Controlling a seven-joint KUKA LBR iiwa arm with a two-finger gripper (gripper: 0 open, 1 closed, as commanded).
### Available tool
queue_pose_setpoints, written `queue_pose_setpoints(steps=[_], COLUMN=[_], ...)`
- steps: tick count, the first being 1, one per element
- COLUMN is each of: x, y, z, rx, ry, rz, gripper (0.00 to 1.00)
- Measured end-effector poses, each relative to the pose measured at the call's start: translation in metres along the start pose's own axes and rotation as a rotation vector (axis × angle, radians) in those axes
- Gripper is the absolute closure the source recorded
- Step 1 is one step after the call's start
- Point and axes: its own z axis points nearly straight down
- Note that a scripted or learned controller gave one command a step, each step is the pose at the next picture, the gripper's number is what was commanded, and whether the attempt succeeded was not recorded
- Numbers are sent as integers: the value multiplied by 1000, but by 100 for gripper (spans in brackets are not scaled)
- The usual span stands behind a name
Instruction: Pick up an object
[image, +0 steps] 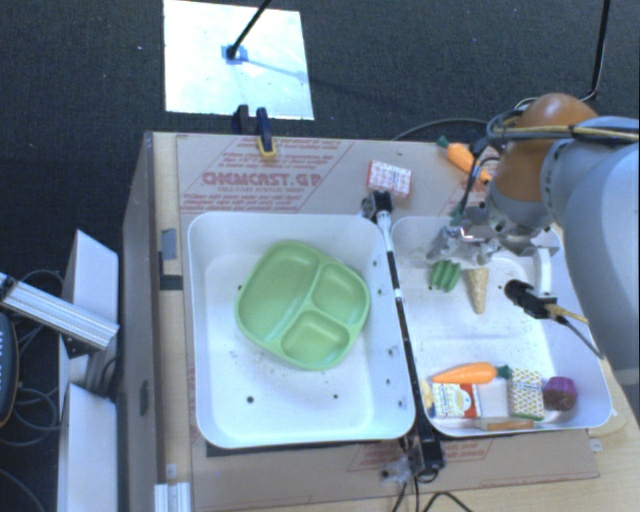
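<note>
While low in the right bin (580, 345), hand (458, 252) just above green object (445, 275)

Bright, even overhead light — soft shadows, slight blur, low resolution.

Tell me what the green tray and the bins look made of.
Green tray: looks like moulded plastic, matt to slightly glossy, with one even pale green colour and rounded compartment walls. Bins: likely thin formed plastic, smooth white with soft rolled rims; the speckled floors suggest dirt or wear, though painted metal can't be ruled out.
</note>
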Motion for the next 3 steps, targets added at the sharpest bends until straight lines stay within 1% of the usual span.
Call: queue_pose_setpoints(steps=[3], x=[-27], y=[0], z=[-1], rx=[-2], ry=[-1], rz=[3], gripper=[0])
